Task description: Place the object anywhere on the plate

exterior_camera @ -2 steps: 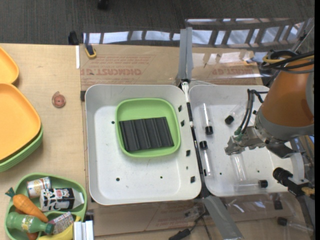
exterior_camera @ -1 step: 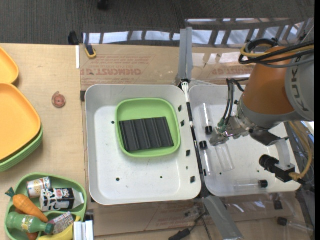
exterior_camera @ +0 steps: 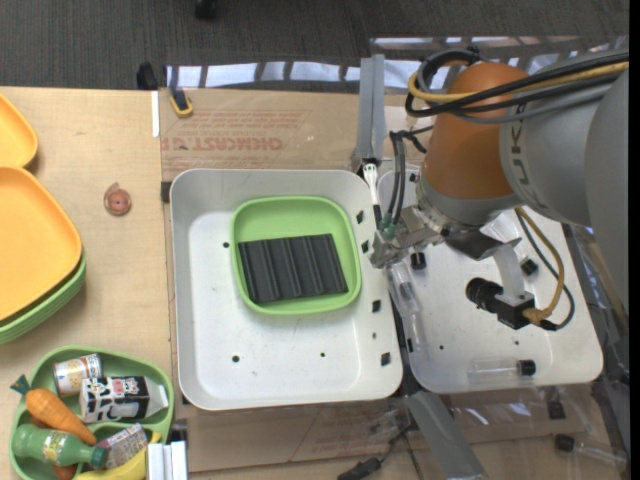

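Tool (exterior_camera: 388, 248) grip state unclear, btwn bins, dark slab on green plate (exterior_camera: 245, 230).

The square green plastic plate (exterior_camera: 294, 255) looks smooth and faintly glossy; on it lies a dark grey ribbed slab (exterior_camera: 292, 268), matt, with parallel grooves. Around the plate, the shallow white plastic bin (exterior_camera: 200, 308) has a smooth, slightly shiny wall. Right of the plate, the arm's rounded orange band (exterior_camera: 470, 158) is glossy above matt grey casing. Left of the plate, the light wooden bench top (exterior_camera: 110, 158) appears smooth and matt.
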### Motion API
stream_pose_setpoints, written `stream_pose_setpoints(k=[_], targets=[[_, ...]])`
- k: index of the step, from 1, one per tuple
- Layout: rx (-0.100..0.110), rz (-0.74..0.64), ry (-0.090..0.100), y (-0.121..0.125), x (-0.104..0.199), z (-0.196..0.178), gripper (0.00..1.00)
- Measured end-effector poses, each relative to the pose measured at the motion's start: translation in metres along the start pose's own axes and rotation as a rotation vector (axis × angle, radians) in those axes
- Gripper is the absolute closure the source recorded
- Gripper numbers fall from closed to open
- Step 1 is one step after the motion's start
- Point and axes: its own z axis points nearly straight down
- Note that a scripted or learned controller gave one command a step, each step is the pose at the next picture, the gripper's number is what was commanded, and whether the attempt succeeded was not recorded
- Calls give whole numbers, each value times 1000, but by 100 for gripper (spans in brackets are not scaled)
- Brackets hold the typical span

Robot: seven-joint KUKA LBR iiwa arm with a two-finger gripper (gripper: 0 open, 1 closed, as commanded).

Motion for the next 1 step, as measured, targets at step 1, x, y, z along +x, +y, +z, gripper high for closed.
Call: stream_pose_setpoints(k=[1], targets=[[0, 0, 0, 0, 0, 0, 0]])
